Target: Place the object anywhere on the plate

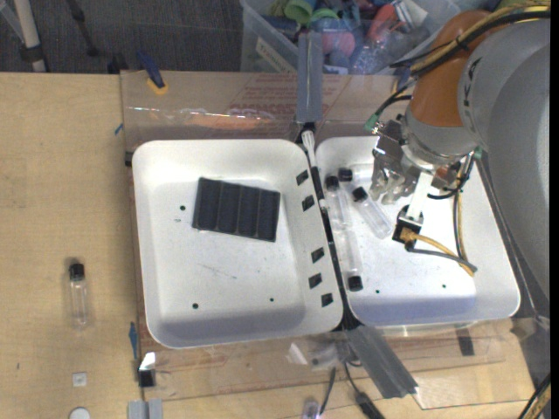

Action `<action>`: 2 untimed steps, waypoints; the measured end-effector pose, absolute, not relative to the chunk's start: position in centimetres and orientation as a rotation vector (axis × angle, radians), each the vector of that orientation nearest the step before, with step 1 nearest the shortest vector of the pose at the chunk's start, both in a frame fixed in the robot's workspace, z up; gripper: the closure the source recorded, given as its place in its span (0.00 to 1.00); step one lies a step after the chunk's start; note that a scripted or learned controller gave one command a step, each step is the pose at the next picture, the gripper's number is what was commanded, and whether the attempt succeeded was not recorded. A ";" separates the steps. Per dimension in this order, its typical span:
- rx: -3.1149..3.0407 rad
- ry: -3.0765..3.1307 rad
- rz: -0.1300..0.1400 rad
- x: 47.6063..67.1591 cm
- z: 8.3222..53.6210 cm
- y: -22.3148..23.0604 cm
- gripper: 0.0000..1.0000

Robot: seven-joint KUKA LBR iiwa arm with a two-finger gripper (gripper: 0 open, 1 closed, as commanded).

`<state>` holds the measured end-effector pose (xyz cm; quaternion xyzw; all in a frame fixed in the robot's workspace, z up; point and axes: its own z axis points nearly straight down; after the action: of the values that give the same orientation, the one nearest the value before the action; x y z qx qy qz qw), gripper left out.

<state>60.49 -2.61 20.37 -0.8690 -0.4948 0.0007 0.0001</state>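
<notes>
Tool (384,190) low in right bin (454,295) over clear vial (371,212); grip state unclear. Dark plate (237,209) in left bin (175,286).

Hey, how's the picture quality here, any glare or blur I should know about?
Camera view: even, soft light with faint shadows; the white bins look bright and nearly washed out; the clear tape strip above them shines. The dark plate reads clearly. The clear vials near the hand are hard to make out; the box of toys behind is blurred.
</notes>
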 end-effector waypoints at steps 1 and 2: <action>-3.095 -0.532 0.004 65.0 18.4 -2.1 1.00; -3.124 -0.319 -0.001 62.7 21.3 4.4 1.00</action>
<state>62.74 4.43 21.31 -0.9948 -0.1015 -0.0003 0.0004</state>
